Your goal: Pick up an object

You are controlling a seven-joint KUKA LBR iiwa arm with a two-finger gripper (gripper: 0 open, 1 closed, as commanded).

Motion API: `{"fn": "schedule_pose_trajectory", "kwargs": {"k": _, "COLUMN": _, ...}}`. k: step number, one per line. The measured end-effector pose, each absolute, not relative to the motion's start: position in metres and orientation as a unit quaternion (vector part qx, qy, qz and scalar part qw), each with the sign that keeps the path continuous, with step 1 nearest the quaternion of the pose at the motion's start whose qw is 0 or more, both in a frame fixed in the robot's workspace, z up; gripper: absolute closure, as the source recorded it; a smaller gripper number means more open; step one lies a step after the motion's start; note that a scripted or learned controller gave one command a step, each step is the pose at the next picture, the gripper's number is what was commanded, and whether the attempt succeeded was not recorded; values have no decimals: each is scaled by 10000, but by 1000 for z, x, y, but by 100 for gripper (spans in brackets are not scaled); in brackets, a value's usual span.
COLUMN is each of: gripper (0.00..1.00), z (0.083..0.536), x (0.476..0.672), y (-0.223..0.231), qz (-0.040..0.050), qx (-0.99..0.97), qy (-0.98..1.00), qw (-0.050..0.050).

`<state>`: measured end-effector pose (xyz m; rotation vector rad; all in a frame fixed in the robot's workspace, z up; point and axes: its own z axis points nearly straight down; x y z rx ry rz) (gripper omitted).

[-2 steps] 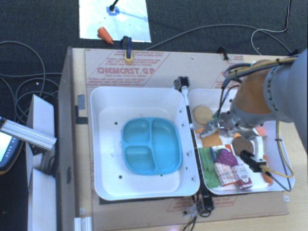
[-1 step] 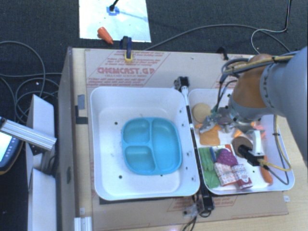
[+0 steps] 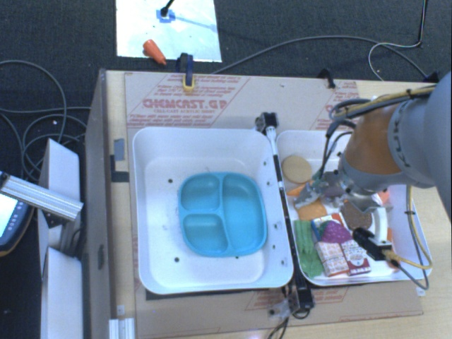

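Divided tray [image 3: 223, 214] in left bin [image 3: 159, 157]; items in right bin [image 3: 332, 138].

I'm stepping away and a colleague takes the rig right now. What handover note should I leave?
Arm: reaching in over the right bin, wrist low among the items; nothing seen held.
Right bin: tan round piece, orange piece, green piece, purple block, red-and-white box.
Left bin: blue divided plate.
Done: approach only.
Left: grasp one item and lift it.
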<state>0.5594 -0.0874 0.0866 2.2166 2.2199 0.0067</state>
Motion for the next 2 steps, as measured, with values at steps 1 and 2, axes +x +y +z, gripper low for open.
{"fn": "schedule_pose_trajectory", "kwargs": {"k": 1, "gripper": 0, "z": 86, "x": 572, "y": -95, "qz": 21, "qx": 7065, "qy": 7078, "qw": 16}}
{"fn": "schedule_pose_trajectory", "kwargs": {"k": 2, "gripper": 0, "z": 84, "x": 568, "y": -85, "qz": 4, "qx": 7059, "qy": 7083, "qw": 2}}
